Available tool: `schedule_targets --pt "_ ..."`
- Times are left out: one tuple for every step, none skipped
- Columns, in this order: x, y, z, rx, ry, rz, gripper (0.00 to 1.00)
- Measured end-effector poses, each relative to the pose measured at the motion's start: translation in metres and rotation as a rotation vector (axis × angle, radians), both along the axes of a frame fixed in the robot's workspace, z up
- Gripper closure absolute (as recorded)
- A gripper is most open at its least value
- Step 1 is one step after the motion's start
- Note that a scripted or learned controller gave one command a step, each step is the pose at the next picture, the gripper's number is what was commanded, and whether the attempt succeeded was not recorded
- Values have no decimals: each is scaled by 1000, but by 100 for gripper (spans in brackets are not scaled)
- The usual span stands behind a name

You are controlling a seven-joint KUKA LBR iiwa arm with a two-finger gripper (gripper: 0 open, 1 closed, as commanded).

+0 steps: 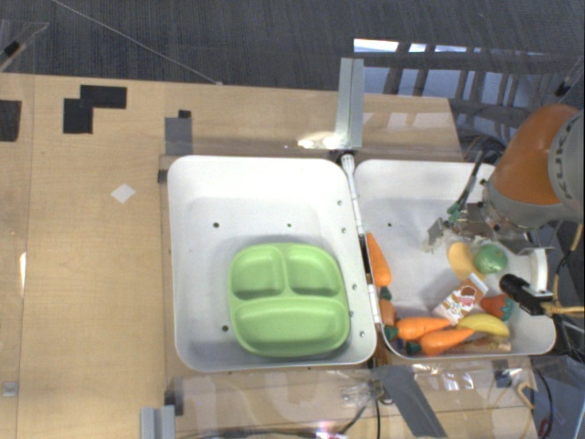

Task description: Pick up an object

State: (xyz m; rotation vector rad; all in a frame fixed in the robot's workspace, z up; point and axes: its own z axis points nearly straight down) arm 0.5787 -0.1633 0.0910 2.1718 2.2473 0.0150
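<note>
- A smooth yellow lemon-shaped toy [461,258] and a round green one [491,260] lie touching in the right bin [402,199], just under the tool [475,231].
- Glossy orange carrots [437,333], a curved banana [486,325] and a small printed carton [462,302] crowd the bin's near corner; another carrot [377,262] lies along its left wall.
- The tool's state: cannot tell.
- The arm [539,167] reaches in from the right, wrist bent down.
- A matte green divided plate [289,298] sits in the left bin [228,190] on the wooden surface [82,273].
</note>
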Motion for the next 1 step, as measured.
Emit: schedule_targets --pt "4 -42 -1 0 3 100 0"
